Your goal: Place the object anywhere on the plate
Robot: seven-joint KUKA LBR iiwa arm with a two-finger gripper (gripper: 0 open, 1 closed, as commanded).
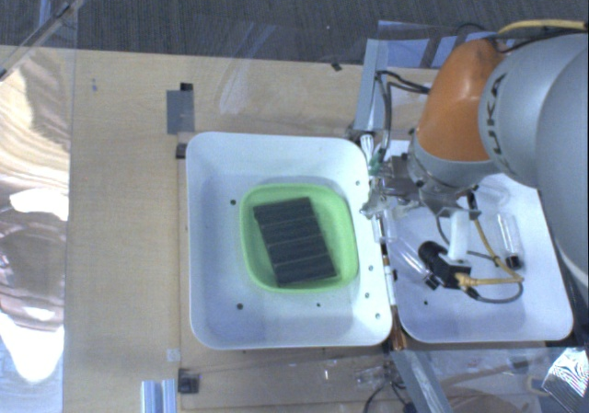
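A dark ridged object (294, 241) lies on the green plate (344, 259) in the left bin (207, 310) — centre frame. The arm (479, 98) hangs over the right bin (543, 310); the pincer's state — cannot tell.

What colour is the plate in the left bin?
Bright green. The plate holds a dark ribbed block, seen in the camera view from above.
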